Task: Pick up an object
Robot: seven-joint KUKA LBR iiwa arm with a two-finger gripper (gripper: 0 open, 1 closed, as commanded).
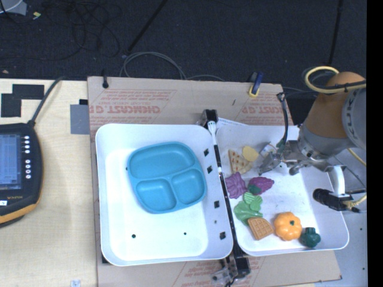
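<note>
On the left of the table [54, 238] lies a black and yellow control pad [15, 169] with a lit screen. Next comes the left bin [114, 232]. In it sits a blue plate [166, 176] with three hollows, tipped a little so its long side runs from upper left to lower right.

The right bin [335, 232] holds the toy food. A tan cracker with holes [236, 160] and a yellow piece [250, 153] lie near the top. Below them are a purple bunch [235, 185] and a purple and green piece [260, 185], side by side. Under those is a green leafy toy [248, 208], then a small waffle [260, 227] lying slantwise, from upper left to lower right. Just beside it sits a round orange pumpkin [287, 225], stem up, and next to that a dark green piece [310, 237].

The grey arm reaches in from the right. Its claw [267, 159] hangs low near the yellow piece. I cannot tell if the claw is apart or together.
</note>
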